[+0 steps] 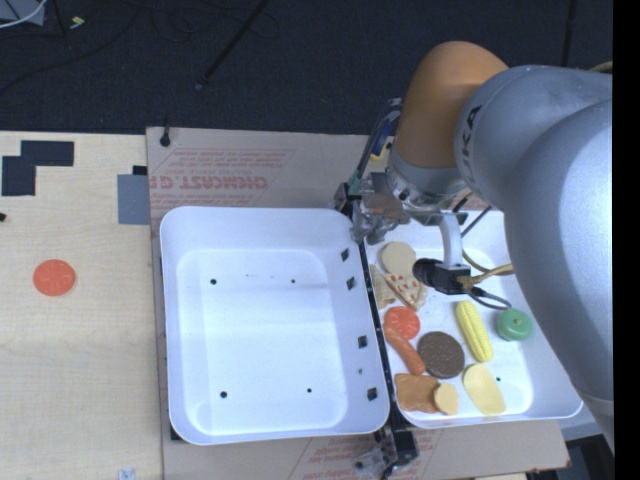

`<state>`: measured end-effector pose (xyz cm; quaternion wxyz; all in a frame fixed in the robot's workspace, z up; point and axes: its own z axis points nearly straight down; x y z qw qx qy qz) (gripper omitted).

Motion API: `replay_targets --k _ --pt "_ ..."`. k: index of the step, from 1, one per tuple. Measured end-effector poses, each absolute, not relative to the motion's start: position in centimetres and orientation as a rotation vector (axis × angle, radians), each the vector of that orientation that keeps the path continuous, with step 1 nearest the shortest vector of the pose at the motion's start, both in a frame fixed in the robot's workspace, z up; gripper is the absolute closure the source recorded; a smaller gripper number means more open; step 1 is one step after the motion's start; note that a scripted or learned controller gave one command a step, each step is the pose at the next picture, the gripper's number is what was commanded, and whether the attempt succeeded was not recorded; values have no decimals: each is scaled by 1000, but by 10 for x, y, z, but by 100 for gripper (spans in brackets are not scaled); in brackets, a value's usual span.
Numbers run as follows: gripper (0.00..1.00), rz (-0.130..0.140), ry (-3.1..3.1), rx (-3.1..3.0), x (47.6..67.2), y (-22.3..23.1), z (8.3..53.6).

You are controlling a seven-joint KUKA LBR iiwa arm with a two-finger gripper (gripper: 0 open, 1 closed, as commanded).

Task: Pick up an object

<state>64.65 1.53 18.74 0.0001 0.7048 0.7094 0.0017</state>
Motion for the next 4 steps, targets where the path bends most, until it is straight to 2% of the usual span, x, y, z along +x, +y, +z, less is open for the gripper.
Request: replay_targets --k 1,2,3,4 --pt "100 8 2228 2215 645 72 250" --pt "100 7 2224 2217 644 106 320" --pt "100 -8 2219 2227 642 65 276" --pt "100 -2 2224 2221 639 104 276"
